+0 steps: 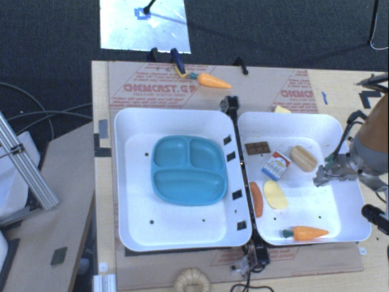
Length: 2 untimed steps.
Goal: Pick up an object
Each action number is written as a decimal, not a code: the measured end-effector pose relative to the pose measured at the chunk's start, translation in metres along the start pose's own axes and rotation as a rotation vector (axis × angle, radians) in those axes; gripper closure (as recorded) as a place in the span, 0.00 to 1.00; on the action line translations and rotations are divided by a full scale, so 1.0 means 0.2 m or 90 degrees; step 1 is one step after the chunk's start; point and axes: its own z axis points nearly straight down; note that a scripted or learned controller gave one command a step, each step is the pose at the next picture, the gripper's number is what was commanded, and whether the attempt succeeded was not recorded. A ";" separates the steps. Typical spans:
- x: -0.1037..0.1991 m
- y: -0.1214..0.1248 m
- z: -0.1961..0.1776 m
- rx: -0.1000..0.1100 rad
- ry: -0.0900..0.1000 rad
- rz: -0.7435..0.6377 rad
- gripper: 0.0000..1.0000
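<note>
Two white bins sit side by side on the bench, and the action is all in the right bin (340, 163), where the gripper (321, 178) hangs low over bare floor toward the right wall; whether it is spread or closed I cannot tell at this size, and nothing visible is in its grasp. Closest candidate: the bread roll (303, 157), just beside the gripper, toward the bin's back half. It looks like a light toy, rounded and probably smooth, so a pinch across its narrow middle seems the safest bet. Next over, a small carton (276, 165) near the bin's centre, flat-sided and likely easy to clamp. A chocolate bar (257, 148) lies flat near the left wall, tough to get under. Along the front edge rests a carrot (306, 232), tapered, likely to squirt out. The left bin (130, 224) holds a blue divided plate (188, 169).
</note>
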 end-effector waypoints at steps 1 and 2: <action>0.01 -0.01 -0.31 -0.002 0.000 0.000 1.00; 0.01 0.00 -0.39 0.001 0.001 -0.001 1.00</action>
